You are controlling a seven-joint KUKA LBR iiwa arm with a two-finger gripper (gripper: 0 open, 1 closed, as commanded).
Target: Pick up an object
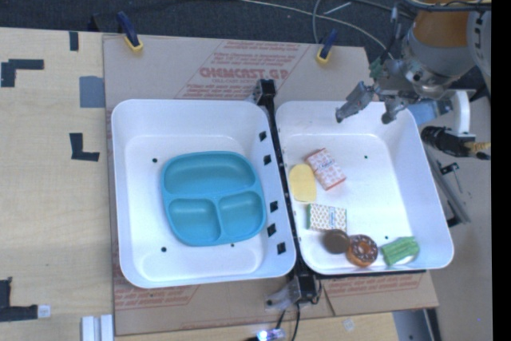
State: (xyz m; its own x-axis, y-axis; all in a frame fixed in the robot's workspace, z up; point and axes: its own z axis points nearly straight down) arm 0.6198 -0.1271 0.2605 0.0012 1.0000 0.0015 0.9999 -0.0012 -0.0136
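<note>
Over right bin's far rim | pincer released, fingers spread, grasping nothing | nearest object: red-white packet, lying mid-bin, toward the near-left of pincer, apart | descent pending

The two bins look like smooth, shiny white plastic. The blue tray is smooth plastic. Brown cardboard looks matt.

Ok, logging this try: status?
Gripper open, fingers apart, holding nothing, above right bin's far edge. Small red-and-white carton nearest, untouched. Nothing in the way.
</note>
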